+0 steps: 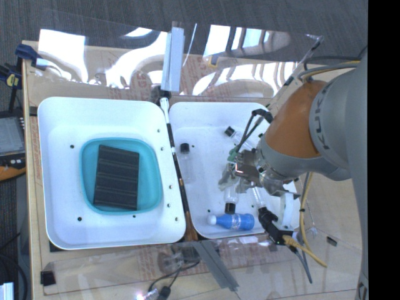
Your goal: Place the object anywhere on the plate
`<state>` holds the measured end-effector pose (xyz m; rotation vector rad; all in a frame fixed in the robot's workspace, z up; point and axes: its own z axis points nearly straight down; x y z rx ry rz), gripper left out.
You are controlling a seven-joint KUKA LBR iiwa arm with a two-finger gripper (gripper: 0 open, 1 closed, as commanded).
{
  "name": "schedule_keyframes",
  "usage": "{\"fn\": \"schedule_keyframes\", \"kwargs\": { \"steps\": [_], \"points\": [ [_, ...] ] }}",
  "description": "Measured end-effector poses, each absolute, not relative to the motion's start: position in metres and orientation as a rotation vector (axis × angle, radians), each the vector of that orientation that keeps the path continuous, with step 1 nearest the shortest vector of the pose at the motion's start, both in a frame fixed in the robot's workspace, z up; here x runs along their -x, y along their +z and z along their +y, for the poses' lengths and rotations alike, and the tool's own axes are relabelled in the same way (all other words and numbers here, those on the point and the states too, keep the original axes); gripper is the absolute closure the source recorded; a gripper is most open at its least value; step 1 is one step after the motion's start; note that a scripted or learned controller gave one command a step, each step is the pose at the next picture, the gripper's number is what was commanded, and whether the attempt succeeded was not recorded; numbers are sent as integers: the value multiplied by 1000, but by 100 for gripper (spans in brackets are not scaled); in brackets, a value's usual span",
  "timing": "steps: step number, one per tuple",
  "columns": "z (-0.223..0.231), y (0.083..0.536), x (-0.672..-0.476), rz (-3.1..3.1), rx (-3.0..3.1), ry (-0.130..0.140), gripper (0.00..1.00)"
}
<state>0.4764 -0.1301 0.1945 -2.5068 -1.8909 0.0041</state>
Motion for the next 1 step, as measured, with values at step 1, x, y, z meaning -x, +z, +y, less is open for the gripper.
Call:
{"fn": "schedule_keyframes", "kwargs": {
  "steps": [1],
  "points": [
    [-53, 194, -476, -2141, 2292, 5, 100]
  ]
}}
